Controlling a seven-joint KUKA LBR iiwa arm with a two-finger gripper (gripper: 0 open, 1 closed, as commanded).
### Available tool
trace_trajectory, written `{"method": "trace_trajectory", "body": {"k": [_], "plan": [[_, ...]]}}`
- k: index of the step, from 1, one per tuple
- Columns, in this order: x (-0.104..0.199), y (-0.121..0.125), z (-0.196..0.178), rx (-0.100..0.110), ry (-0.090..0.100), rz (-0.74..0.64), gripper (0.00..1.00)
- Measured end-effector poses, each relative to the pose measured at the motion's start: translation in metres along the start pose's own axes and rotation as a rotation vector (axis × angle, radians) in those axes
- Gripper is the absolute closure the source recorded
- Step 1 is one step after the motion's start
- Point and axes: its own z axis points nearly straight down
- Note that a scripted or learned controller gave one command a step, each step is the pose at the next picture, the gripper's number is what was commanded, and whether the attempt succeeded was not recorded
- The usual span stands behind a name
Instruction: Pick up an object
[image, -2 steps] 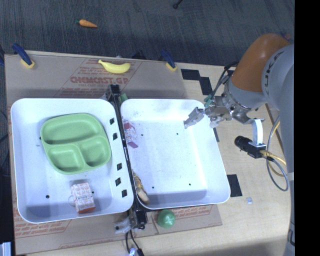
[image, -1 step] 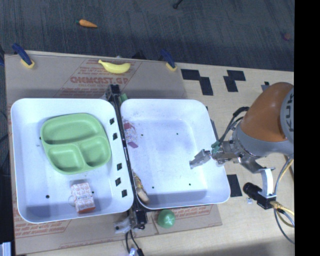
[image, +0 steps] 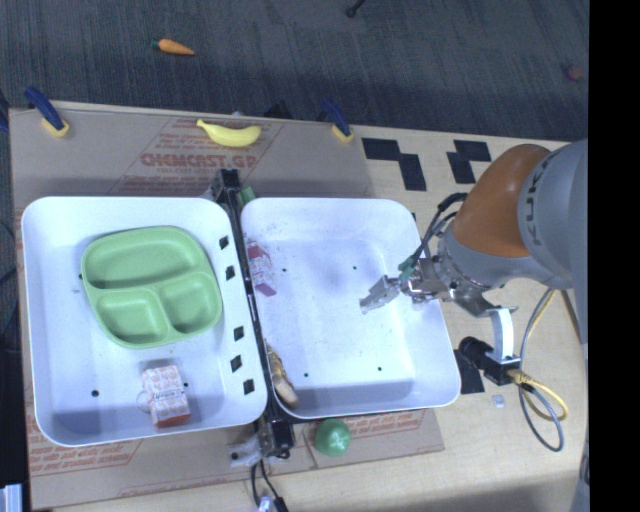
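The gripper (image: 381, 294) hangs over the right bin (image: 330, 400) near its right wall; whether its fingers are apart or together I cannot tell. A small packet (image: 165, 393) lies in the left bin (image: 40, 300) (below the green tray (image: 150, 284))

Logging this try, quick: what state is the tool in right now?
Tool: over the right bin, nothing seen held; open or shut cannot be told.

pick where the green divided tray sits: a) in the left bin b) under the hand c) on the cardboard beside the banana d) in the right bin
a: the green divided tray lies inside the left bin, above a small red and white packet, while the hand is over the right bin.
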Motion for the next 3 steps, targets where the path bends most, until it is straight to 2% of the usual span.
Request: {"method": "trace_trajectory", "body": {"k": [1, 2, 3], "plan": [[0.000, 0.035, -0.021, -0.002, 0.002, 0.002, 0.00], [0.000, 0.096, -0.044, -0.002, 0.002, 0.002, 0.00], [0.001, 0.127, 0.064, 0.002, 0.002, -0.001, 0.00]]}}
